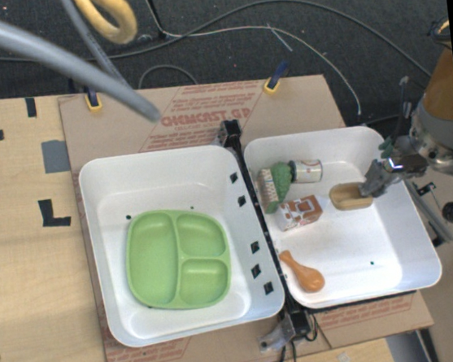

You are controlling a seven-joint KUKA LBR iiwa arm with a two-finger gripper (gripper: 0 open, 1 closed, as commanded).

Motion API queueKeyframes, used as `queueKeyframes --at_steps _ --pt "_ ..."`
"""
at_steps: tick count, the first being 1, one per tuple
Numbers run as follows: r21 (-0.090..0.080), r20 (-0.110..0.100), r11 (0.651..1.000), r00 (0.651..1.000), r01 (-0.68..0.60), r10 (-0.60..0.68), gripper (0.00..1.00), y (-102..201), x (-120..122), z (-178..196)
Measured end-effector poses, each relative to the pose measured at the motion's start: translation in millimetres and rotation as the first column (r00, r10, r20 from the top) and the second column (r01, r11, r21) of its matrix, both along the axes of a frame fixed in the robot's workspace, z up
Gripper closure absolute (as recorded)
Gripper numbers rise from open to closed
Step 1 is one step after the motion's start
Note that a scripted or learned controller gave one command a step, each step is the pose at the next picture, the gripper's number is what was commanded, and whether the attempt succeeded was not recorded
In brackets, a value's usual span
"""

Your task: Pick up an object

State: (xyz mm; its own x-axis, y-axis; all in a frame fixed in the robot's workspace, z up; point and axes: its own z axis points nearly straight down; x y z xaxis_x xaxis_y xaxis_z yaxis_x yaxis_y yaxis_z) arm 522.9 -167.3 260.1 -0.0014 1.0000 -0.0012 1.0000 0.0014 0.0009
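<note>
**Gripper low over the right bin, beside the tan piece**

From my seat I see the gripper reaching in over the right bin's far-right side, its dark tip right at the edge of a flat tan wooden piece. I cannot tell whether it is open or closed, or whether it has the piece. Left of that lies a small brown-and-white carton, and above it a silver can touching a green ridged toy by the divider. An orange drumstick toy sits near the bin's front. In the left bin lies a green sectioned plate
</note>
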Motion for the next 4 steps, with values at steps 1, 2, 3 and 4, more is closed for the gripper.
queueKeyframes --at_steps 1,2,3,4 --pt "0.002 -0.006 1.0 1.0 0.0 0.0 1.0 0 0 6" --pt "0.003 -0.006 1.0 1.0 -0.004 0.004 1.0 47 14 5" --pt "0.003 -0.006 1.0 1.0 -0.005 0.005 1.0 100 21 5" --pt "0.002 -0.009 1.0 1.0 -0.004 0.004 1.0 149 23 -14"
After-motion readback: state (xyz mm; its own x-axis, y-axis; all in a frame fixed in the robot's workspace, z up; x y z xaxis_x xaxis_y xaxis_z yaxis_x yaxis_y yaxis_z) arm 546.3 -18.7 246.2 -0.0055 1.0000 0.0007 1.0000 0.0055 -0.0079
